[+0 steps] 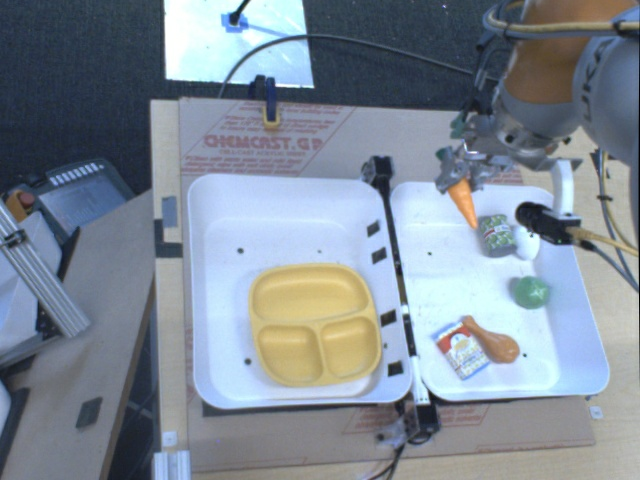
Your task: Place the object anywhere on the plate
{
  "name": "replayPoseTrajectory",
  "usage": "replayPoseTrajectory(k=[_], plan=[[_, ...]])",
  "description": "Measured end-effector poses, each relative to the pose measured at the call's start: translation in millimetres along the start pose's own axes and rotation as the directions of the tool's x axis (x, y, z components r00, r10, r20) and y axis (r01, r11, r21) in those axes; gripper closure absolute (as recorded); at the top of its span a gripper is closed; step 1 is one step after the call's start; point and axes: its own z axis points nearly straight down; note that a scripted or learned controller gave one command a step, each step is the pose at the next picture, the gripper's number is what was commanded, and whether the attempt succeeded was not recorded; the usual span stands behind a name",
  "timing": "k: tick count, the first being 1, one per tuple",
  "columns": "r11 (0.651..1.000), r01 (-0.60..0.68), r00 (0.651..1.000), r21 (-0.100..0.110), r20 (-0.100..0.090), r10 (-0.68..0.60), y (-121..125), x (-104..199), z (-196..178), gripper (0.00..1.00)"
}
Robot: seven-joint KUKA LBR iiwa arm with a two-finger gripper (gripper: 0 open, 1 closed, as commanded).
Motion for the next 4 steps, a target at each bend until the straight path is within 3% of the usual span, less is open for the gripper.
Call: replayPoseTrajectory(k=[2,4], plan=[[1.0,0.001,1.0,0.001,-0.001,-0.001,-14,106,31,1.0],[1.0,-0.001,1.0,0.0,0.0,0.001,-20,200,37,1.0]])
